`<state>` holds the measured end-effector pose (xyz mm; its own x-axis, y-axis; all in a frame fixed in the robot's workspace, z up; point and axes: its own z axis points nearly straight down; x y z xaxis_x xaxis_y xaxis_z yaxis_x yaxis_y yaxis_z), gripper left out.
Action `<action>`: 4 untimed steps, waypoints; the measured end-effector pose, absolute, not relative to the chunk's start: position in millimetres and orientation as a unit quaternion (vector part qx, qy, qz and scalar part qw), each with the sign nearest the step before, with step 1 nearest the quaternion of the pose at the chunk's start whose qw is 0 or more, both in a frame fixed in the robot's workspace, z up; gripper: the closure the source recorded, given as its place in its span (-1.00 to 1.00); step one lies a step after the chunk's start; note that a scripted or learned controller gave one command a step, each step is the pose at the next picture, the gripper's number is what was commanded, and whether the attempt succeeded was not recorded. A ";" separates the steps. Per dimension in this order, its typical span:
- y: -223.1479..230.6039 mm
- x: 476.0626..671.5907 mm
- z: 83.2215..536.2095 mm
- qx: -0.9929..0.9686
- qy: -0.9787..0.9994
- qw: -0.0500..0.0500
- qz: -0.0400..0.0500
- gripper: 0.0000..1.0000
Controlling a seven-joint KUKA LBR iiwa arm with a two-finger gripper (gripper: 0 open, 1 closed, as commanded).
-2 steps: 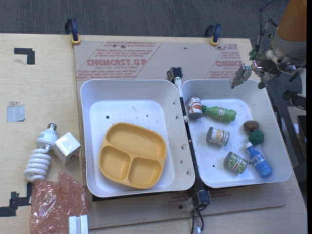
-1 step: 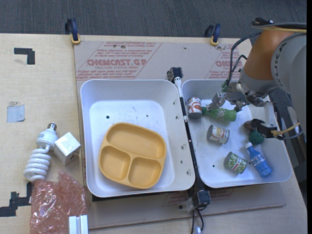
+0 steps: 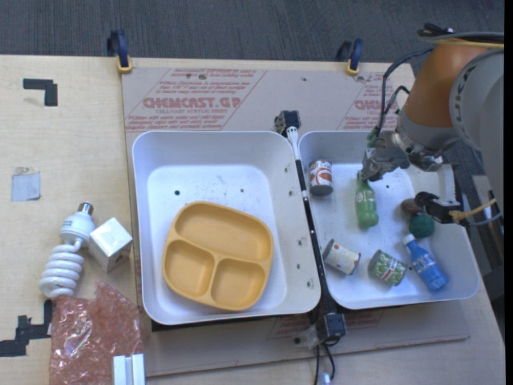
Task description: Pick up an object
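We see a slim green bottle [image 3: 366, 204] lying in the right bin [image 3: 465, 283], its pale cap end pointing up the view toward the gripper [image 3: 373, 169] and its body running down toward the bin's middle. It is translucent green with a lighter band near the neck. The gripper sits just above the bottle's cap end, close to or touching it; we cannot tell whether its tips are apart or together, and nothing shows between them.

Taking the green bottle as our landmark: to its left, near the bin's dividing wall, lies a small red and white can [image 3: 321, 176]. Below and left of the bottle rests a white cup [image 3: 341, 257] on its side. Below the bottle and a little right lies a green patterned can [image 3: 387, 268]. Further right of that, a blue bottle [image 3: 426, 265] lies at a slant. To the right of the green bottle we see a dark green round object [image 3: 421, 224].

Well to the left of the bottle, the left bin [image 3: 152, 215] holds a yellow divided tray [image 3: 217, 255].
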<state>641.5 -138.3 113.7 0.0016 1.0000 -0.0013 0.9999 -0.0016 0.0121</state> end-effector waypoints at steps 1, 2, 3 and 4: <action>-138.3 641.5 113.7 0.708 0.706 0.005 0.004 -1.00; -139.4 641.8 124.0 0.708 0.706 0.006 0.004 1.00; -139.4 641.8 124.0 0.708 0.706 0.006 0.004 -1.00; -109.6 601.1 92.4 0.708 0.707 0.000 0.000 -1.00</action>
<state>601.1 -109.6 92.4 0.0016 1.0000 -0.0005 1.0000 -0.0016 -0.0005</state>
